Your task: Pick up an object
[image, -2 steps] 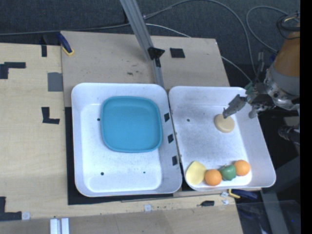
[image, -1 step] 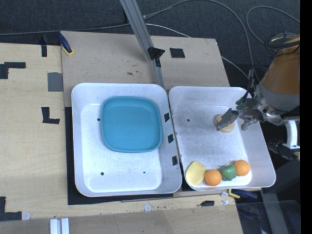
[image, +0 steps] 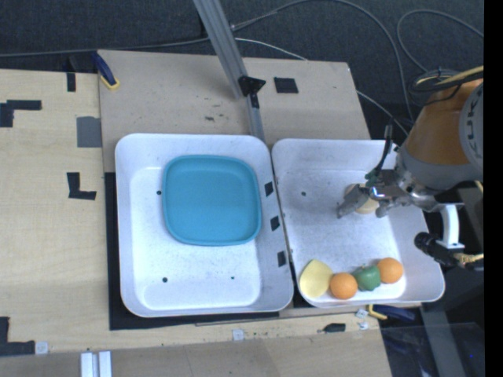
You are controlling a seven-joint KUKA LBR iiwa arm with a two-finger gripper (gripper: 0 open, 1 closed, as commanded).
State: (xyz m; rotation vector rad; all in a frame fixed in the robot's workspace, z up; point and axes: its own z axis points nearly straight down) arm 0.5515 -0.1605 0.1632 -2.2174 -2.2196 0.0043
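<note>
On the bench (image: 47,210), pale wood with black tape marks, two white bins side by side; left bin (image: 141,289) with a large turquoise plate (image: 211,199) lying flat near its middle; right bin (image: 314,171) touching the left bin along their shared edge. To the right of the right bin, the grey arm (image: 448,144) with its orange band, reaching in over that bin's right rim. Over the right bin's middle, toward its right side, the gripper (image: 355,203), low above the floor; cannot tell whether clenched or released, a pale shape beside it too blurred to name. Along the right bin's near wall, a touching row: a yellow piece (image: 315,278) at the left end, then an orange ball (image: 343,286), a green object (image: 367,278), a second orange ball (image: 390,270); all well apart from the gripper. No readable writing or labels on anything.
</note>
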